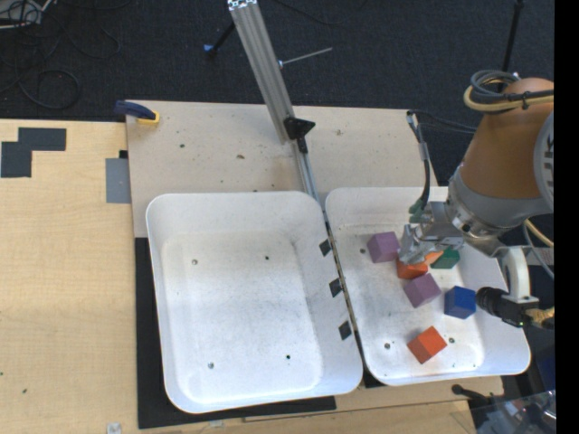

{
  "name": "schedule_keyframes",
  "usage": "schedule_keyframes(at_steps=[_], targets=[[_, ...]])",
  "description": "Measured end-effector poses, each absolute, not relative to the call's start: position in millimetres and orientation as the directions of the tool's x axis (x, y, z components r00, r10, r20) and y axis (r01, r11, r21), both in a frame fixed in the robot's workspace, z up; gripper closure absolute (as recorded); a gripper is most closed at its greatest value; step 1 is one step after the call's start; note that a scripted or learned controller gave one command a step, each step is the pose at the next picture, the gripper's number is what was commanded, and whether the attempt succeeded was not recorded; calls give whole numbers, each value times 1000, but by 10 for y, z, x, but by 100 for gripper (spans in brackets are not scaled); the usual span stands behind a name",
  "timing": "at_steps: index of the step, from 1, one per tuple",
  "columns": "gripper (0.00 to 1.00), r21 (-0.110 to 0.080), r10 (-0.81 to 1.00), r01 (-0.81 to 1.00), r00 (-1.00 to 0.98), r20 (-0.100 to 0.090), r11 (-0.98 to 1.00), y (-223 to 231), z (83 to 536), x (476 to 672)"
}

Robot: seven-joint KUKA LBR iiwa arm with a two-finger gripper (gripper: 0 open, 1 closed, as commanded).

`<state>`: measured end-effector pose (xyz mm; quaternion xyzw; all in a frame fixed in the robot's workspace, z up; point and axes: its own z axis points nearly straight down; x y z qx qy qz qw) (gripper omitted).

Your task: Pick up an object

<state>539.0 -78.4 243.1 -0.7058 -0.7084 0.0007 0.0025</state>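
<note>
A: Camera view, from above. What occupies the counter (226,152)?

B: Two shallow white bins side by side. The left bin (181,215) carries no blocks; the right bin (507,360) carries several.

A: Which blocks?

B: A purple block (383,246) near the centre, a second purple block (422,289) below it, a blue block (460,302) to its right, and an orange block (427,344) near the front wall. A red block (412,268) and a green block (445,259) lie directly under the arm's tip.

A: And the pincer (418,250)?

B: It hangs low over the red block, between the two purple ones. Whether it is released or clenched cannot be told; the wrist hides it.
</note>
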Motion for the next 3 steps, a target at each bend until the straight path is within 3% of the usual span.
schedule_keyframes(at_steps=[3], targets=[[100,-3,1000,1000,-3,1,3,829,2239,5727]])
